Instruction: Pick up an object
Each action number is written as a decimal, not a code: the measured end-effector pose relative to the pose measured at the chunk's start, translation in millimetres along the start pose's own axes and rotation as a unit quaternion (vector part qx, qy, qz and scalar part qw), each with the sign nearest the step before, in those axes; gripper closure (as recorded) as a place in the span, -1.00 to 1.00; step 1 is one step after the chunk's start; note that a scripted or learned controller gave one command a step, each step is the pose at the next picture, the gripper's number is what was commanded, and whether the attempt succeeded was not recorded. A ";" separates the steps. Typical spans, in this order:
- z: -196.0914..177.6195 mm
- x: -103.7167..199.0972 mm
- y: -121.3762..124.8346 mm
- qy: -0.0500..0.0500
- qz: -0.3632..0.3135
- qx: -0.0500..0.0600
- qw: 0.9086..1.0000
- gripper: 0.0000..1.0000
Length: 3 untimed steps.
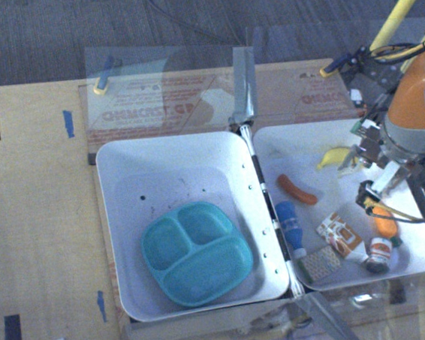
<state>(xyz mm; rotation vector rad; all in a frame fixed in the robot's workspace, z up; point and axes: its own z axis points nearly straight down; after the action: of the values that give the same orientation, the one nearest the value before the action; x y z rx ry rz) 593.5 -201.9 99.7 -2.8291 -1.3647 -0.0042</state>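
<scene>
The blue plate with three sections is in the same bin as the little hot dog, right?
Not quite. The camera view shows the blue plate with three sections lying alone in the left bin. The little hot dog lies in the right bin, on the other side of the divider, beside the blue bottle.

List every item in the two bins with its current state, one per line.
Teal three-compartment plastic plate: flat, left bin.
Blue plastic bottle: lying down.
Orange-red toy sausage: lying flat.
Yellow toy banana: lying flat.
Small printed carton: on its side.
Orange round fruit: resting.
</scene>
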 end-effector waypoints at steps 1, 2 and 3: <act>11.8 16.4 -46.6 0.000 -0.083 -0.001 0.997 -1.00; -150.0 15.8 -74.1 -0.002 0.003 0.000 1.000 -1.00; -159.9 15.0 -73.1 -0.002 0.004 0.000 1.000 1.00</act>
<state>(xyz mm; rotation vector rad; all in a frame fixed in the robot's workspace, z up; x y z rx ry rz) 545.3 -144.9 259.5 -2.8364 -1.3540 0.0001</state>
